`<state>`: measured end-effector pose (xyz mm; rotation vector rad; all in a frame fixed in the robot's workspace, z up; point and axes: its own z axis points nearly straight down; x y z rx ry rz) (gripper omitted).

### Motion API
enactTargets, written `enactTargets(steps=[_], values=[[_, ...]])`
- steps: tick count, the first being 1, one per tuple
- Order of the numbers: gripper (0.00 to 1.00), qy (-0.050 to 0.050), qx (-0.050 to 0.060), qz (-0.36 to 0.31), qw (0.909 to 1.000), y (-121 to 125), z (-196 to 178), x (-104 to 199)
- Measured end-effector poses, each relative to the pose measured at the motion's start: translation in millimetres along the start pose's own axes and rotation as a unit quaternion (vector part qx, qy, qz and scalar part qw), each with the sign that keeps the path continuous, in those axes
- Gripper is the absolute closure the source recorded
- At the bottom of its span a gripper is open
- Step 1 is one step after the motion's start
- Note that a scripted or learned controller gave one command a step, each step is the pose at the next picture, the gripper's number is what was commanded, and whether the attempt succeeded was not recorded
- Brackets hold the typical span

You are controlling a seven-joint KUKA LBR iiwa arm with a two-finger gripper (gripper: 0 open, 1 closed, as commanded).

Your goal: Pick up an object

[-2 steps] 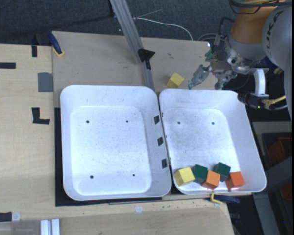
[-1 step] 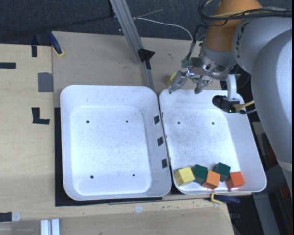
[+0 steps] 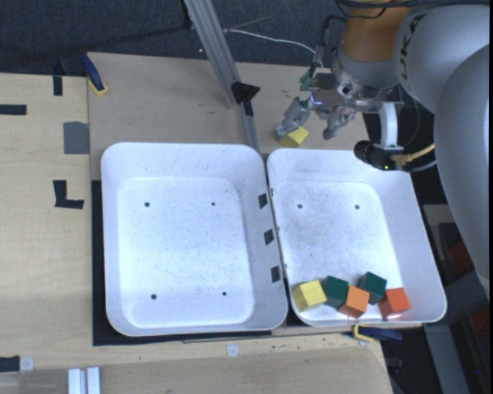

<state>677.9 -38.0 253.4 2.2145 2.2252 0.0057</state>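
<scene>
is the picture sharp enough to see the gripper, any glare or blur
Camera view: even, soft light with faint shadows; the bins are bright white but their specks still read. The blocks look slightly soft. The gripper is small and a little blurred, with a yellow block at one fingertip.

Single fixed camera above the bench (image 3: 172, 105), slanted downward, both bins (image 3: 115, 220) in frame
</scene>
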Motion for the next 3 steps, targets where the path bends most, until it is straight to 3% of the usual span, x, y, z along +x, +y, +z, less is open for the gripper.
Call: enactTargets(steps=[1, 2, 3], values=[[0.0, 0.0, 0.004, 0.003, 1.0, -146.9, -37.0, -11.4], [0.0, 0.0, 0.006, 0.001, 1.0, -191.6, -7.1, 27.7], [0.0, 0.0, 0.003, 0.002, 1.0, -189.5, -8.6, 25.5]])
